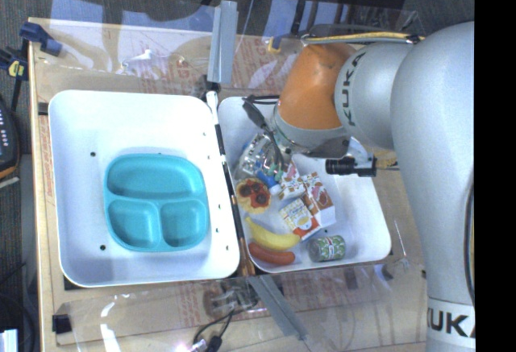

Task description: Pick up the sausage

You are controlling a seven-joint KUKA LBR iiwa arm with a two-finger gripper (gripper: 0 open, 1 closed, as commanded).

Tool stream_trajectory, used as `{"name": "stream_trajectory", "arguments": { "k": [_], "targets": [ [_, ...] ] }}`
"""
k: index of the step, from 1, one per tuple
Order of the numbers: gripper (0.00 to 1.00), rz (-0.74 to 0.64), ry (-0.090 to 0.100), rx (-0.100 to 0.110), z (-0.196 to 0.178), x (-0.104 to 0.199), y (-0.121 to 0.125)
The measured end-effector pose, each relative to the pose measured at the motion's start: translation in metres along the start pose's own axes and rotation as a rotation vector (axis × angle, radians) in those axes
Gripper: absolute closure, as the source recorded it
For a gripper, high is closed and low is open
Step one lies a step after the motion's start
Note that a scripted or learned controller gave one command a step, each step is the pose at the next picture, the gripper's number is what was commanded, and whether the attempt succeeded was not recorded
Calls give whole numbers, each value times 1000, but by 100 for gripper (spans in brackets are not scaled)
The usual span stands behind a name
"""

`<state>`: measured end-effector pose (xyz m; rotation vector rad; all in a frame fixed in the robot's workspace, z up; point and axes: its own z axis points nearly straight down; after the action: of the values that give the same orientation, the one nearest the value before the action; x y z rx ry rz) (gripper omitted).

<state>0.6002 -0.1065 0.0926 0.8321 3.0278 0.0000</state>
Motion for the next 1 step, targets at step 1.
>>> {"name": "stream_trajectory", "arguments": {
  "k": [1],
  "targets": [
    [100, -418, 4, 0, 1, 32, -70]
  ]
}}
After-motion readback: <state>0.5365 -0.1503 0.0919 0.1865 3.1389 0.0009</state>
